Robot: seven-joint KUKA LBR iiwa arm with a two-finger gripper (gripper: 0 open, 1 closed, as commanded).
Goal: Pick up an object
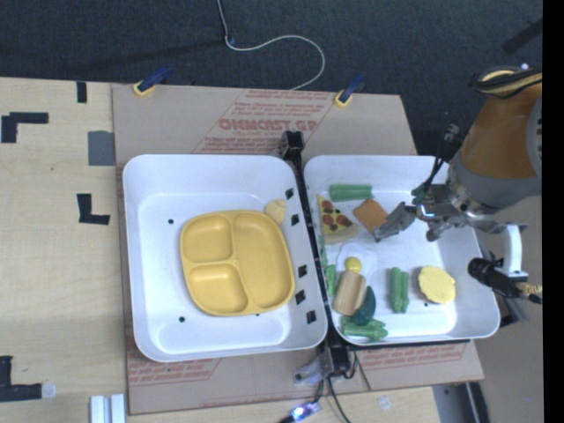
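- Gripper (388, 225) reaches in from the right over the right bin (458, 326), its dark fingers close to the brown block (371, 212); whether they are spread or closed cannot be told, and nothing shows between them.
- Grey arm with the orange band (500, 144) hangs above the bin's right side.
- Right bin holds the loose items: a green piece (351, 191) near the top, the brown block just below it, and a pizza slice (334, 218) toward the left wall.
- Lower down, a small yellow ball (352, 263) sits just above a tan bottle shape (349, 291), with a dark teal piece (365, 305) beside it and a green pod (366, 329) at the bottom edge.
- A green vegetable (399, 289) lies upright near the middle, and a yellow round piece (436, 284) sits to its right.
- Left bin (145, 192) carries a yellow divided plate (236, 261) and a small pale item (278, 209) at the plate's upper right.
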